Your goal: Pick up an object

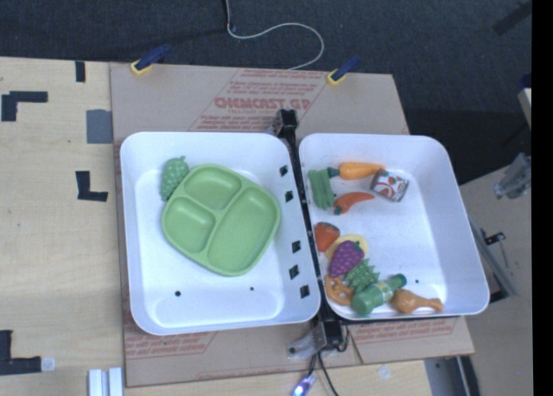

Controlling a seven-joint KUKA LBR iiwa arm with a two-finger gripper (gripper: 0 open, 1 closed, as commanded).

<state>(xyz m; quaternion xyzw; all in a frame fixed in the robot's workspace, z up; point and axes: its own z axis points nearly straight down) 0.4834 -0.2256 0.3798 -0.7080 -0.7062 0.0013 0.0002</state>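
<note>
The right white bin [432, 239] holds several toy foods. An orange carrot [359, 169] lies near its far wall, with a small red-and-white can [390, 185] beside it. A green vegetable [320, 187] and a red-orange pepper [352, 201] lie just below them. Closer to the front are a red tomato [326, 235], purple grapes [344, 258], a leafy green piece [363, 275], a green cucumber [377, 297] and an orange squash [416, 303]. In the left white bin [207, 308] a green divided plate [222, 220] lies flat, with a green bunch [174, 175] touching its far-left rim.
Both bins rest on a cardboard sheet [259, 96] held by two blue-and-yellow clamps [151, 57] [343, 68]. A white cable [276, 33] loops on the dark floor behind. Grey hardware [511, 176] stands at the right, outside the right bin.
</note>
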